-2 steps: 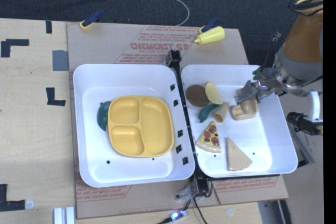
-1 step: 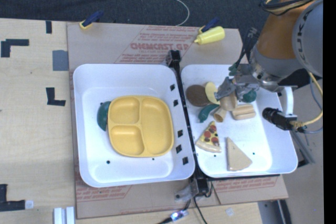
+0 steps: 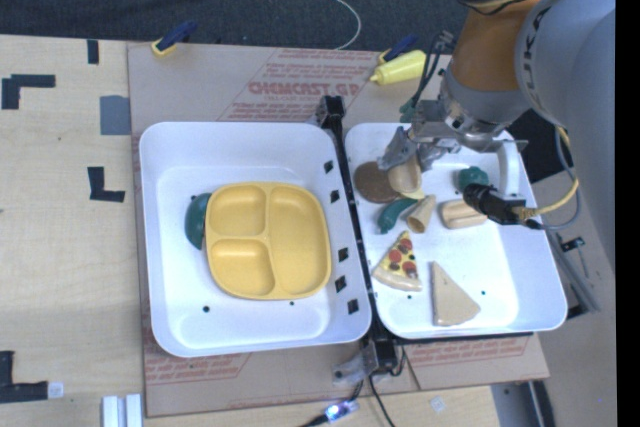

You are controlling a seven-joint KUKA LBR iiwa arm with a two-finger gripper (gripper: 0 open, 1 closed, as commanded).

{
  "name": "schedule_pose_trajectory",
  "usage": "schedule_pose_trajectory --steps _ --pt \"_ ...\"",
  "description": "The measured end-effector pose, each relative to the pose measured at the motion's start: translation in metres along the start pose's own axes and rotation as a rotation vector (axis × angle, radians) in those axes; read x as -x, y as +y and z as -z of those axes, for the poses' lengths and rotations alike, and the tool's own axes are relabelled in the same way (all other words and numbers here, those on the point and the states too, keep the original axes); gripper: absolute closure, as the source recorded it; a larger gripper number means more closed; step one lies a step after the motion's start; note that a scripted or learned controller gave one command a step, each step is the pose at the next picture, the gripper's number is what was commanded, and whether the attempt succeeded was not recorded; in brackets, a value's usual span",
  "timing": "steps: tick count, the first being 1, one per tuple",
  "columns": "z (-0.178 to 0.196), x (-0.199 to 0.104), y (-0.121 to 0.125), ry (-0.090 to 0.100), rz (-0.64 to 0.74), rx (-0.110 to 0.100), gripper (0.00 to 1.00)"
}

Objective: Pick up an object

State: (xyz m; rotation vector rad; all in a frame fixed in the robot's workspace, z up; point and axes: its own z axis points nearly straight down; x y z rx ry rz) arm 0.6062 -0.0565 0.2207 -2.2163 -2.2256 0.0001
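Note:
The right bin [image 3: 520, 315] holds several toy foods. At its upper left a brown round disc [image 3: 370, 183] lies against a beige lump [image 3: 405, 179], with a green curved piece [image 3: 393, 212] and a small tan cone [image 3: 422, 213] just below. A pizza slice [image 3: 399, 263] and a tan wedge [image 3: 450, 297] lie nearer the front. A tan cylinder [image 3: 462, 213] and a dark green piece [image 3: 472, 179] lie to the right. My gripper [image 3: 416, 153] hangs open just above the beige lump and the disc, with nothing between its fingers.
The left bin [image 3: 165, 245] holds a yellow divided plate [image 3: 268, 240] with a teal object [image 3: 196, 220] tucked under its left side. A black divider [image 3: 340, 205] runs between the bins. The arm's orange band [image 3: 500, 25] looms over the right bin's back. A yellow clip [image 3: 400, 68] lies behind.

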Motion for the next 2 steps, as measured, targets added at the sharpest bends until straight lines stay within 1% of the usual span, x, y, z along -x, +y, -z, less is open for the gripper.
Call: schedule_pose_trajectory --steps 1,2 --pt "0.009 -0.053 0.009 0.001 0.002 0.000 1.00" --pt "-0.007 -0.078 0.030 -0.002 -0.002 0.000 1.00"
